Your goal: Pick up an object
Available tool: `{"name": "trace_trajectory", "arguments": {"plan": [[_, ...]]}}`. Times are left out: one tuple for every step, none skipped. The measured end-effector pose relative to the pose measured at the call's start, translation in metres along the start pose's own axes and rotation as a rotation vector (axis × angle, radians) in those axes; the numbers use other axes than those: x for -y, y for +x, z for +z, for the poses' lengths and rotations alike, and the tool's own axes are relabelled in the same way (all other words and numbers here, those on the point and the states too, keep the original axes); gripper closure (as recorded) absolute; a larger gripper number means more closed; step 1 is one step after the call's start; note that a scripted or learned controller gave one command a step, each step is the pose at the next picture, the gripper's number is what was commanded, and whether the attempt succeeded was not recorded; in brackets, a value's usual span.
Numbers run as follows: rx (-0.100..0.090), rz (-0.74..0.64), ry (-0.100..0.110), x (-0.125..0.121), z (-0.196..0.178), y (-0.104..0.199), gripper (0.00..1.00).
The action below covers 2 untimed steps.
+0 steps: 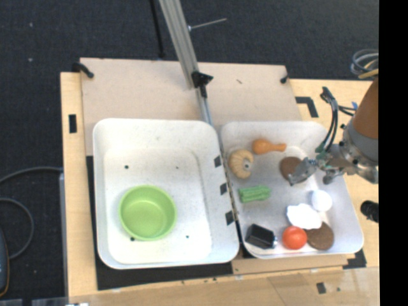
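Observation:
The right bin [338,231] holds several objects. Among them are a tan ridged shell shape [241,162], an orange gourd [268,147], a brown disc [291,166] and a green block [255,194]. There are also a white ball [320,201], a white crumpled piece [304,216], a red ball [294,238], a brown lump [321,236] and a black box [260,236]. My gripper [312,174] hangs over the right bin's upper right part, just right of the brown disc and above the white ball. It is open, with nothing between its fingers.
The left bin [159,139] holds a green bowl [148,212] at its lower left. A metal post [182,34] slants up from between the bins at the back. Cables [331,116] hang by the arm at the right.

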State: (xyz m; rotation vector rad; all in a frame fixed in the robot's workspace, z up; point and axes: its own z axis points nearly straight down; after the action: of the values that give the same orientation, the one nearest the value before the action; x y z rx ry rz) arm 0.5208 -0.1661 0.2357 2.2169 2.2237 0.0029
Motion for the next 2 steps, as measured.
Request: {"name": "trace_trajectory", "arguments": {"plan": [[0.0,0.002,-0.001,0.0,0.0,0.0,0.0],[0.001,0.004,0.005,-0.002,0.042,-0.002,0.0]]}}
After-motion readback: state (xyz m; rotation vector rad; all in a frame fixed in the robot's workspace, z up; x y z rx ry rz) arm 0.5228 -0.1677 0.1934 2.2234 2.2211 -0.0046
